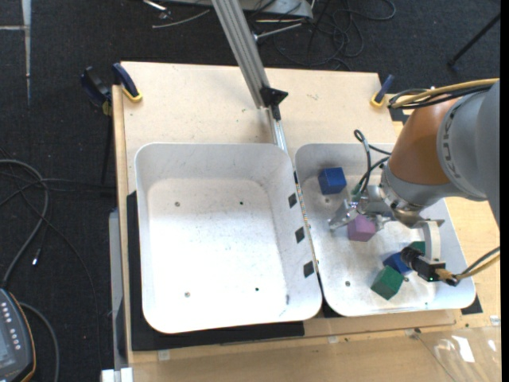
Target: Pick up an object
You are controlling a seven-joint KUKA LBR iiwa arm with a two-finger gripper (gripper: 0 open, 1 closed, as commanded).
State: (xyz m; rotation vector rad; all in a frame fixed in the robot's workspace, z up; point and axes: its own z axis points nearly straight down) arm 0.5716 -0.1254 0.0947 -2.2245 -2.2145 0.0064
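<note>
Green block point(388, 282), near corner of right bin point(350, 293), touching a blue block point(395, 261) just behind it. Purple block point(362, 228), mid-bin: my gripper point(350, 217) sits right at it, on its left and upper side; whether the block lies between my fingers I cannot tell, nor whether they are spread or pressed together. Second blue block point(332, 180), far part of the same bin, apart from the rest.

Left bin point(151, 237): white, shallow, faint specks on its floor, its right rim meeting the right bin's left rim.

My arm point(445, 146), grey with an orange band, reaches in from the right over the right bin, with cables along it.

Bench point(199, 102): pale board carrying both bins; clamps point(127, 82) at its far corners; a slanted metal rail point(242, 42) running from the far edge down to the bins' joint.

Floor point(56, 197): dark carpet, loose cables at left and beyond the bench.
</note>
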